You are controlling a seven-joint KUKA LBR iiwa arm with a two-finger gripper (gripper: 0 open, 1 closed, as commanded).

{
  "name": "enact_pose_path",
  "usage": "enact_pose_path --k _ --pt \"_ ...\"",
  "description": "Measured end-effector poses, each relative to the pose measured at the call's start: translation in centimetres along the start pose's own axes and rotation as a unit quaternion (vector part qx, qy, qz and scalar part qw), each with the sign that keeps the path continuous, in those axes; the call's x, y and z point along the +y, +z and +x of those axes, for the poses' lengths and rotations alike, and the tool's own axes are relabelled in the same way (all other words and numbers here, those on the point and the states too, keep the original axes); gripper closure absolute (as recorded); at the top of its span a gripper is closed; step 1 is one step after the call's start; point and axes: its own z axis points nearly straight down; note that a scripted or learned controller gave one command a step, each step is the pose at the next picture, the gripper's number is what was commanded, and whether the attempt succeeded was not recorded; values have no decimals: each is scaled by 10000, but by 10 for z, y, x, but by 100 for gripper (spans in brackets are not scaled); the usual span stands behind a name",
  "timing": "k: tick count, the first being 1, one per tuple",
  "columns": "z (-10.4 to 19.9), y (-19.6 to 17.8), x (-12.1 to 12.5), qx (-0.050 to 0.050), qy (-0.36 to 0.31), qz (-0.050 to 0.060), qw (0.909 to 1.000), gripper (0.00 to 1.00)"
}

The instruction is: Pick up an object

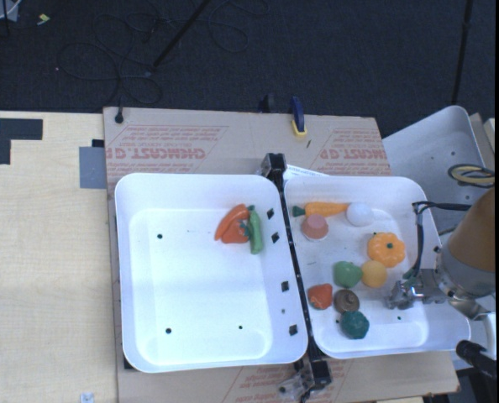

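I take the black divider between the two bins as my reference. Far to its left, the wooden surface runs out pale and bare of objects, with a cardboard sheet under the bins. The left bin lies directly left of the divider; in its upper right part, just beside the divider, I see an orange-red toy pepper with a green pod lying against its right side. Right of the divider sits the right bin. Closest to the divider at the top is a toy carrot, with a pink round piece just below it and a white egg beyond the carrot's tip. Lower, near the divider, is a red piece; a brown round piece touches it on the right, a green piece sits above that, and a dark green ball below. Farther right are a yellow ball and an orange pumpkin above it. Farthest from the divider, the claw sits low over the bin floor just right of the yellow ball; nothing shows between its fingers, and how wide they stand I cannot tell. The grey arm rises behind it.
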Motion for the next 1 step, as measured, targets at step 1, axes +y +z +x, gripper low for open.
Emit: enact_pose_path --k 1 --pt "0 0 0 0 2 0 10000 100"
